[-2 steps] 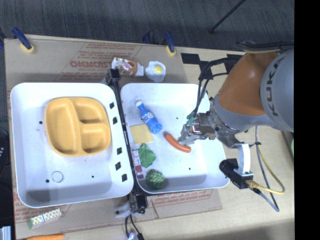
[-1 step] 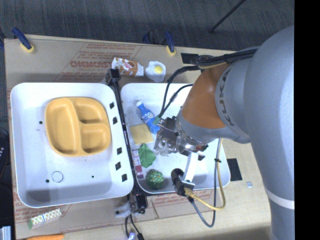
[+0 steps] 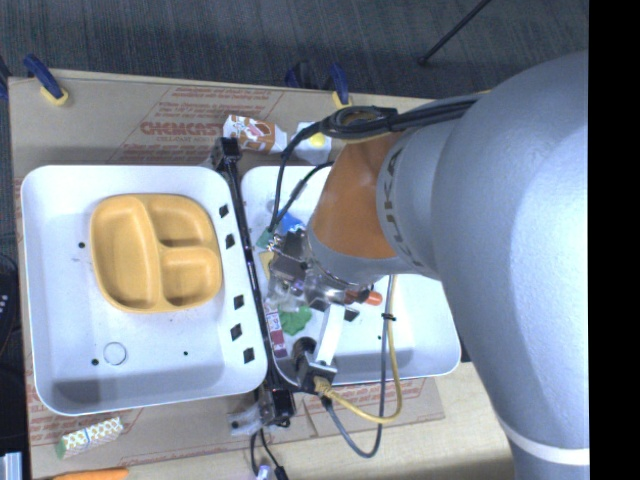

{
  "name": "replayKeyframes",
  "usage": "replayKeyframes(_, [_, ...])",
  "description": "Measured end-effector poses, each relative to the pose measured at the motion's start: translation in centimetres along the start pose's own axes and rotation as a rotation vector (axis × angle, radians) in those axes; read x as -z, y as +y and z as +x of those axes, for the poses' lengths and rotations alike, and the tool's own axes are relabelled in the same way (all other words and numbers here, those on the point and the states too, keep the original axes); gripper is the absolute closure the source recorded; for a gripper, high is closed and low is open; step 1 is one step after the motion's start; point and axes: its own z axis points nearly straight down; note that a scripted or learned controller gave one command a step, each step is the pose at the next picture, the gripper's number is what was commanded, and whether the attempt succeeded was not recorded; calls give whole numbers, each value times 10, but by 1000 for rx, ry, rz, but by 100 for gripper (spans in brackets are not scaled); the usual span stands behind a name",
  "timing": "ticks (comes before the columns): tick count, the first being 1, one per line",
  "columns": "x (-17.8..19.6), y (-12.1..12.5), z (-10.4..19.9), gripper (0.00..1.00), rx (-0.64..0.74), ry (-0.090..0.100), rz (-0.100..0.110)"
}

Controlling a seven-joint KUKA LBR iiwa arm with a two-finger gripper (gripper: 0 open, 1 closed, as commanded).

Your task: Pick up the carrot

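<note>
Camera view has the gripper low in the right bin; whether it's clenched or released I cannot tell. What may be the carrot peeks out orange beside it. It's likely light, stiff and smooth, and best pinched across its middle.

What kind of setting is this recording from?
Most likely a robotics lab bench, not a home. Two white bins sit on cardboard held by blue clamps, with loose cables and a yellow divided tray in the left bin.

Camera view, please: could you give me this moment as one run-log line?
arm: over right bin | gripper: low in bin | carrot: unconfirmed | left bin: yellow tray
</note>
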Motion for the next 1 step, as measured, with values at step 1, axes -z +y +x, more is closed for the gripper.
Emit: replayKeyframes(1, [61, 20, -23, 100, 81, 0, -1])
